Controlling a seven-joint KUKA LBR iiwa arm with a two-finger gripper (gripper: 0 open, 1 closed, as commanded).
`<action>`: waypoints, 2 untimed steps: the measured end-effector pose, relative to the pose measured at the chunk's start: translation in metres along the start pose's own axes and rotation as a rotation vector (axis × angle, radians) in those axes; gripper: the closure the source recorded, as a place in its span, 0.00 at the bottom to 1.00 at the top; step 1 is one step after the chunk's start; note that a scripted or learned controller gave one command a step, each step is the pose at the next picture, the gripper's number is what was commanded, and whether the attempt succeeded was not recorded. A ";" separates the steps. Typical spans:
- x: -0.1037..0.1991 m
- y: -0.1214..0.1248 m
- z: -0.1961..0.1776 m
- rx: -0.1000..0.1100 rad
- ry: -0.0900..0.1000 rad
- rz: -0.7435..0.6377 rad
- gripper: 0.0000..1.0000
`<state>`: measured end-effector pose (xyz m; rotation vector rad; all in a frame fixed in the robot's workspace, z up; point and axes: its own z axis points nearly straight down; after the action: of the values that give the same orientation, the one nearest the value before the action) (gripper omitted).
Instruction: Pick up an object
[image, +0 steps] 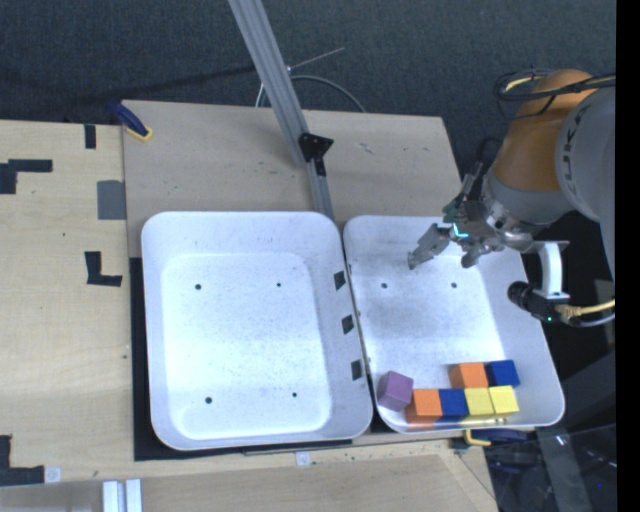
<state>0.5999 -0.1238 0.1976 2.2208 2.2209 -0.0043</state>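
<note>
Overhead, the grey arm (560, 140) with its orange band reaches in from three o'clock and holds its hand (447, 250) above the far end of the right bin (420, 330), the two fingers splayed wide and nothing between them. Every candidate for the pick lies at the opposite end of that bin, toward six o'clock and well apart from the hand: a purple block (396, 388) sits a little apart at the cluster's nine o'clock side, while an orange block (427, 402), a blue block (453, 402), a yellow block (479, 401) and a second yellow block (503, 399) line up edge to edge along the near wall, with another orange block (467, 375) and another blue block (501, 373) touching them from behind. The left bin (240, 330), at nine o'clock on the counter (380, 160), holds no blocks. The trouble ahead looks to be the packing: with the row pieces pressed together and tight against the bin wall, a finger coming down may land on a neighbour or the rim, shoving the cluster rather than closing on one piece. The purple block, standing clearer, appears the safer target, though its slightly turned pose could let it twist out of a misaligned grip.
</note>
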 end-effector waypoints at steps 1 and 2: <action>0.048 0.018 -0.009 -0.002 0.004 -0.006 0.00; 0.059 0.010 0.006 0.001 0.001 -0.001 0.00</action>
<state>0.6099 -0.0651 0.1909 2.2208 2.2228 -0.0050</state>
